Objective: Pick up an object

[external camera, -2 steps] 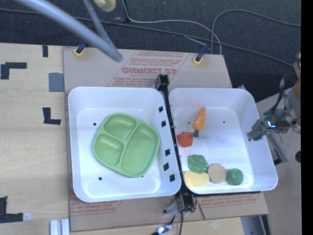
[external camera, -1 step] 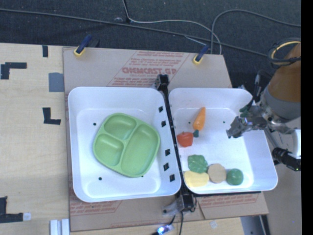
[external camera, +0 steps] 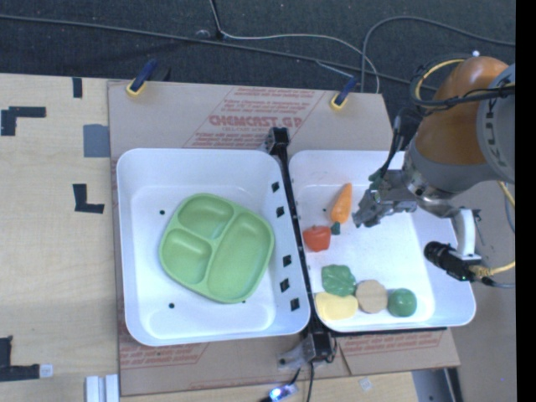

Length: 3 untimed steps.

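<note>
Two shallow white bins sit side by side on the wooden table (external camera: pixel 50 249), on a sheet of brown cardboard (external camera: pixel 243 115).

Left bin (external camera: pixel 134 224): one light green plastic divided tray (external camera: pixel 218 247), lying slightly askew near the centre.

Right bin (external camera: pixel 444 304): an orange toy carrot (external camera: pixel 341 202) lies tilted near the bin's upper left. Just below it sits a red toy tomato with a green stem (external camera: pixel 317 238), close to the divider between the bins. Along the lower edge is a cluster: a dark green leafy toy vegetable (external camera: pixel 337 279), a pale yellow rounded piece (external camera: pixel 336 307) touching it from below, a tan round piece (external camera: pixel 371 296), and a green ball-shaped piece (external camera: pixel 402 301).

The arm's tool (external camera: pixel 368 214) sits over the right bin, just right of the carrot, apart from it. Nothing visible between its tips; how wide it stands cannot be told.
</note>
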Each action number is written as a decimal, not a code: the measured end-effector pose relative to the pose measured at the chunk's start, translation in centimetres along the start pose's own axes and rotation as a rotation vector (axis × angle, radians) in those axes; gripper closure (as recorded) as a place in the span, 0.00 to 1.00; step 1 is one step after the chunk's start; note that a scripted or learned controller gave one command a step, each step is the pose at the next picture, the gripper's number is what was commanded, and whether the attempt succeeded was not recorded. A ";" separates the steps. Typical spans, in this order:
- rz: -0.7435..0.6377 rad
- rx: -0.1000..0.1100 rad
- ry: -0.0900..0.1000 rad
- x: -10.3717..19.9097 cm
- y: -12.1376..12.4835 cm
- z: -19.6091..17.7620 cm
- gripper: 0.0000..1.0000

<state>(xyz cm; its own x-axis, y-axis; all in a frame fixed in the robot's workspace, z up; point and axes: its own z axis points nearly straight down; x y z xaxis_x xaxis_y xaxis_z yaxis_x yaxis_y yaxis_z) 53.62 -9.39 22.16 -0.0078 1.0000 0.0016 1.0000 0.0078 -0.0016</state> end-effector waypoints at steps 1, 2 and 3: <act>0.000 -0.001 0.000 6.0 1.2 -0.5 1.00; 0.000 -0.001 0.000 11.5 2.9 -1.4 1.00; 0.001 -0.001 0.000 16.3 5.0 -1.8 1.00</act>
